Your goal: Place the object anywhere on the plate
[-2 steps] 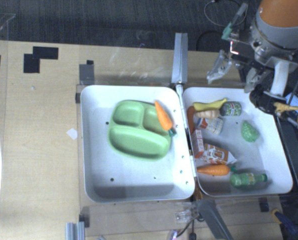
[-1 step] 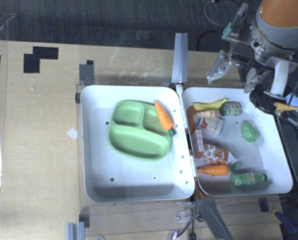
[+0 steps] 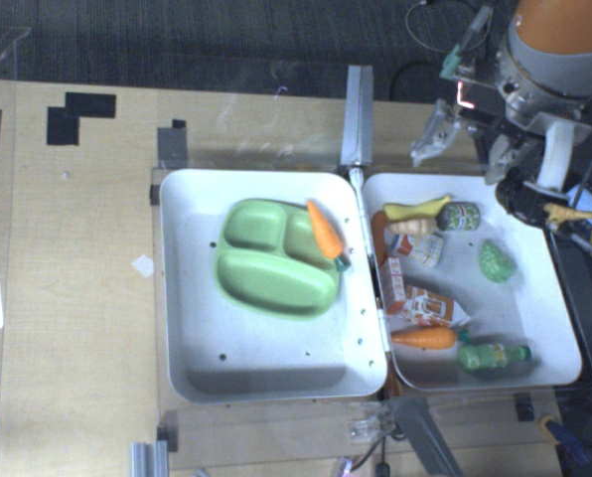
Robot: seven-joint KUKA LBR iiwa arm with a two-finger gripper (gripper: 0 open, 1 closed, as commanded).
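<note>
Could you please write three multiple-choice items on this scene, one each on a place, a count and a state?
1. Where does the green plate lie?
A. in the left bin
B. in the right bin
C. on the bench outside both bins

2. How many carrots are in view?
A. one
B. two
C. four

3. How does the carrot on the plate lie?
A. standing upright
B. flat, across the plate's right edge
C. under the plate

Answers:
1 A: the plate sits in the middle of the left bin.
2 B: one lies on the plate, and the other carrot lies in the right bin.
3 B: it rests slantwise on the plate's upper right rim.
</note>
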